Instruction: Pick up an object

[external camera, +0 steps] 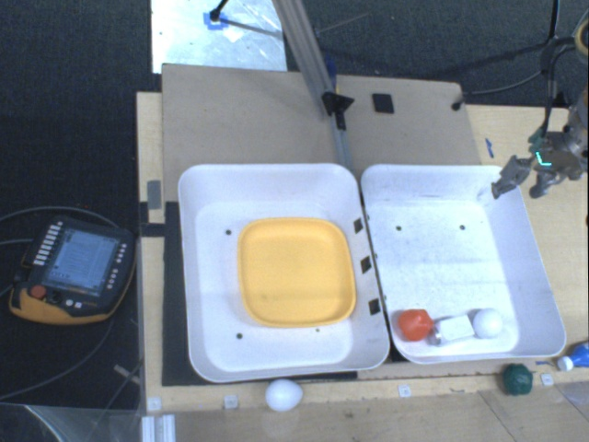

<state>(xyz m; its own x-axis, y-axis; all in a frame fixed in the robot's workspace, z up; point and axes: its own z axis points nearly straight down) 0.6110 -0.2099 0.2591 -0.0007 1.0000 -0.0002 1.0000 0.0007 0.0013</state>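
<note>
In the right bin's (442, 247) near corner, three small things lie in a row: a red object (413, 323), a white block (453, 329) just beside it, and a white ball (487, 322) touching or nearly touching the block's far end; all three sit close to the bin's front wall; rest of this bin's floor bare white with a few dark dots. Pincer (521, 177) at the bin's far right corner, over the rim, well apart from the three objects; two dark fingers spread apart, nothing between them; a small green-lit spot on the wrist body above them; arm enters from the right edge. Left bin (207, 247) carries a yellow square plate (296, 271) lying flat near its centre; black clips along the seam where the two bins meet. On the bench (433, 403) in front of the bins: a white egg-shaped thing (283, 394) just outside the left bin's front edge; a dark green ball (517, 379) past the right bin's front corner; a small blue-and-white item (574, 358) at the right edge beside it. Left of the bench, on dark carpet, a teach pendant (72, 267) with a lit screen, cable trailing. Brown board (248, 118) behind the bins; a grey pole (304, 35) slants across it.
</note>
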